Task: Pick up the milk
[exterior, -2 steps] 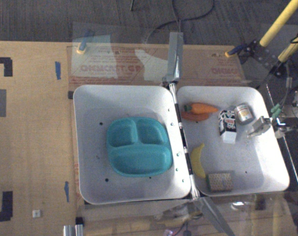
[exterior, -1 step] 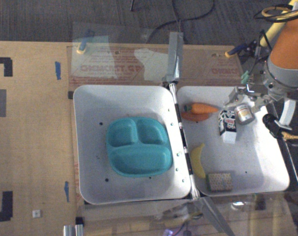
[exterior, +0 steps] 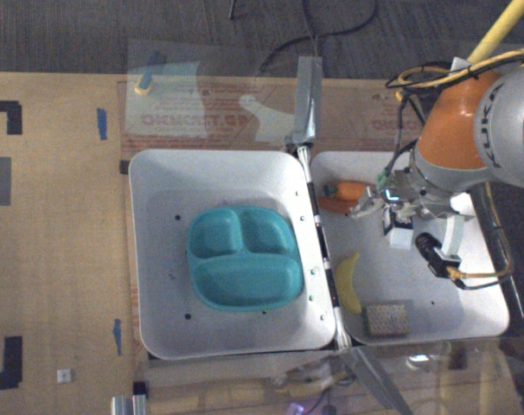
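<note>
In the right bin (exterior: 482, 314), a small white boxy object (exterior: 399, 234), which may be the milk, lies near the middle, partly hidden by the arm's wrist. My gripper (exterior: 389, 212) hangs low over the bin's upper middle, right above that white object. The grey arm with its orange band (exterior: 448, 141) reaches in from the right and covers the bin's upper right corner. Whether the gripper touches the white object cannot be made out.
An orange item (exterior: 342, 196) lies at the right bin's upper left, a yellow banana (exterior: 348, 284) along its left wall, and a speckled tan block (exterior: 386, 319) near its front. A teal divided plate (exterior: 243, 258) sits in the left bin (exterior: 158, 188). A black cable connector (exterior: 435, 255) dangles by the wrist.
</note>
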`<action>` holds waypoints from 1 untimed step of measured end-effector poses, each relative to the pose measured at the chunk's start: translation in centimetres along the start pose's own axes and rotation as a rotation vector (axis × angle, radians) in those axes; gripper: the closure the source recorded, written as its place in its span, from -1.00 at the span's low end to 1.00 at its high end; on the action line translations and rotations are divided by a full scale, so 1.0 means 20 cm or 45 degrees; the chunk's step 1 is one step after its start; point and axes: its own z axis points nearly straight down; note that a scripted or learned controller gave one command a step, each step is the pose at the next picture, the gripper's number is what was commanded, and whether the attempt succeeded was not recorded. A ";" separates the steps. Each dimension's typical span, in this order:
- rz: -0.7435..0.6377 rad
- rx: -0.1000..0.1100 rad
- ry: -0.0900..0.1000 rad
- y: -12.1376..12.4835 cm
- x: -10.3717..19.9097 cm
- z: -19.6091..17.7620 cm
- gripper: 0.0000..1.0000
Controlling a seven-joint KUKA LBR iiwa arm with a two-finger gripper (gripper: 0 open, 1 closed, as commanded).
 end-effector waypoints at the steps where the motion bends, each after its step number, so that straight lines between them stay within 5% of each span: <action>1: -0.065 -0.015 0.002 0.02 -0.25 0.05 -1.00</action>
